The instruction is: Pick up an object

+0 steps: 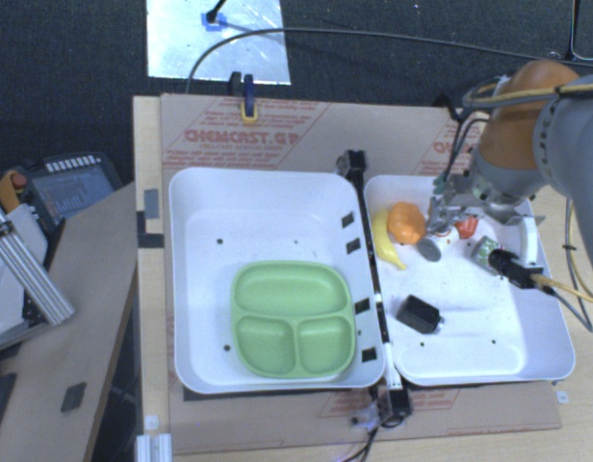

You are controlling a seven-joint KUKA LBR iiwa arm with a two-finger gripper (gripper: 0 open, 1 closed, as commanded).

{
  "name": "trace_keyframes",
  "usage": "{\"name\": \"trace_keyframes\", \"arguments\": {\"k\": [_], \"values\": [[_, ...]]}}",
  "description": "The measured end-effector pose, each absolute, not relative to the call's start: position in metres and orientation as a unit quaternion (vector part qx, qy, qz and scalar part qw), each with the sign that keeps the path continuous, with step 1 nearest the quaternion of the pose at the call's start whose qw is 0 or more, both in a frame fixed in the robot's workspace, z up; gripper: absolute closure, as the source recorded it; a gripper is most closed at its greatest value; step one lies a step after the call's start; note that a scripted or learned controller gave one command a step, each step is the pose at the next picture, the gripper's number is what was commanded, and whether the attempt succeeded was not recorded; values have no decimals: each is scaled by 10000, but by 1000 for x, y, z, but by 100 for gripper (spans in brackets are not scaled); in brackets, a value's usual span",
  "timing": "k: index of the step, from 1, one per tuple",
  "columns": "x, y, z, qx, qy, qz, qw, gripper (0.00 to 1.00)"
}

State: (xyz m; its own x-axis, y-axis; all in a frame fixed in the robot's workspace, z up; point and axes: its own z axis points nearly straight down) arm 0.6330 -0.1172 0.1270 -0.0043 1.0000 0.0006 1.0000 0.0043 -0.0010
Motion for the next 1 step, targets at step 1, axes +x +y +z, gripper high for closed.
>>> {"name": "trace_keyframes", "arguments": {"k": [1], "values": [[643, -124, 185, -7058, -7084, -24, -37, 100]]}}
